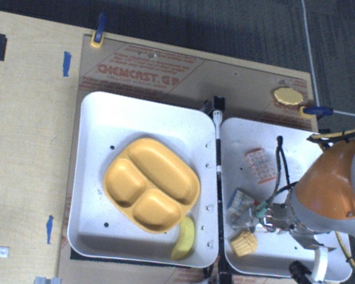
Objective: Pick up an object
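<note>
Reaching in from three o'clock, the gripper (251, 215) hangs low over the right bin (264, 265), under the arm's orange band (329, 185). Whether it is spread or closed cannot be told from this angle, since the wrist and cables cover it.

Several small things lie close beneath it. A clear crinkled packet (240, 202) sits at the gripper's nine o'clock, just beside it. A small yellow waffle-textured block (244, 243) lies at its six o'clock, near the bin's front wall. A pale packet with red print (259, 162) lies at twelve o'clock, further off.

The left bin (83, 176) holds a large yellow three-part tray (149, 184) turned upside down, with a banana (185, 239) touching its five o'clock edge.

The yellow block looks the likeliest pick. It appears light, likely soft or spongy, and not slippery; pinching across its short sides should hold. The clear packet looks thin, slick and floppy, so harder to grip.
</note>
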`<state>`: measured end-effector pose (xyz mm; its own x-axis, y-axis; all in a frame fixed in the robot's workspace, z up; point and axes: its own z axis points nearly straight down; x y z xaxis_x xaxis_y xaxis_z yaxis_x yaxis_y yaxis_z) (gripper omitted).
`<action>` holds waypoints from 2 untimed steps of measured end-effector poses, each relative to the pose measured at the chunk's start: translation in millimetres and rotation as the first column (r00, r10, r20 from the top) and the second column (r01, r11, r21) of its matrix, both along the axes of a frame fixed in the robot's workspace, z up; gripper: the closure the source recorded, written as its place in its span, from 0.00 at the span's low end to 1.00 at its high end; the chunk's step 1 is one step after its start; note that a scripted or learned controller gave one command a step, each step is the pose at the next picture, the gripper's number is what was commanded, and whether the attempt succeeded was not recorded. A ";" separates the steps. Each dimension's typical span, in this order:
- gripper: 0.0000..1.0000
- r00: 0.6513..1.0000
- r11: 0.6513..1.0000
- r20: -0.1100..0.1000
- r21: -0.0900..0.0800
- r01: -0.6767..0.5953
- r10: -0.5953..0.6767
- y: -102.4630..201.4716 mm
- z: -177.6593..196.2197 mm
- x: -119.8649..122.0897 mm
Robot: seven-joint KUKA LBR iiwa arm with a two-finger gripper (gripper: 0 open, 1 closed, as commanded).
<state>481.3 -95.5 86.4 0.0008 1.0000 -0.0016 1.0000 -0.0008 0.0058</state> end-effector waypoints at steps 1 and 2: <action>1.00 1.000 1.000 0.004 -0.001 0.000 0.000 0.1 9.9 1.3; 0.00 1.000 1.000 0.004 -0.001 0.000 0.000 0.2 9.9 1.2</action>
<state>482.6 -95.3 96.2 0.0010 1.0000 -0.0025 1.0000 -0.0010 0.0099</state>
